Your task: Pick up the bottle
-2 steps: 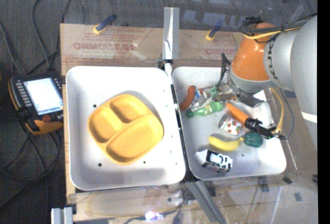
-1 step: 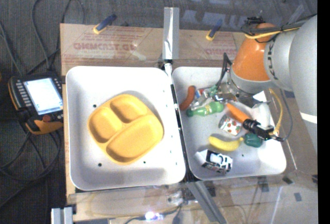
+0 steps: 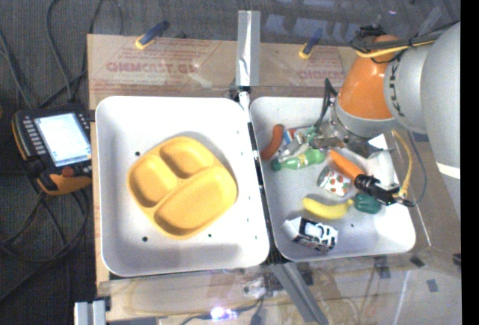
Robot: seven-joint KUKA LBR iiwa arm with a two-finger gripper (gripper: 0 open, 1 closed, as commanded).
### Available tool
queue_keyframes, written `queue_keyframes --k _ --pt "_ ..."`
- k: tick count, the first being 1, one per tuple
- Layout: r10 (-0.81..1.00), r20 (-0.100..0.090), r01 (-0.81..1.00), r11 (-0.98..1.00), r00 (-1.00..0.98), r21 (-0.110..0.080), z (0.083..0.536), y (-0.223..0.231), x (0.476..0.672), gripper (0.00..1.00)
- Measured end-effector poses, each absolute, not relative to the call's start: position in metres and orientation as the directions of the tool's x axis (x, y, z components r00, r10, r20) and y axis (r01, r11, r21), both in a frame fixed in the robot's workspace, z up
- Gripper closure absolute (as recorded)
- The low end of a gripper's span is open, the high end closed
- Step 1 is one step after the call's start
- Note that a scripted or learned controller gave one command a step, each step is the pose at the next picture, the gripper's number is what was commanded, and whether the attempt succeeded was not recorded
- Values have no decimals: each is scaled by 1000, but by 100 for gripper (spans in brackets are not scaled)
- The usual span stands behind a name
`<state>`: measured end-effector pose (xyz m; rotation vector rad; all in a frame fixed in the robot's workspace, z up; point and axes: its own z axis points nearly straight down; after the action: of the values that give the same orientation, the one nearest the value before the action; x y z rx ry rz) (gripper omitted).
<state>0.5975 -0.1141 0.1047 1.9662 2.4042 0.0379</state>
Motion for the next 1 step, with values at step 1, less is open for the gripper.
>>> queue_keyframes --k 1 --pt "999 0 998 42 -42 42 104 -116 596 0"
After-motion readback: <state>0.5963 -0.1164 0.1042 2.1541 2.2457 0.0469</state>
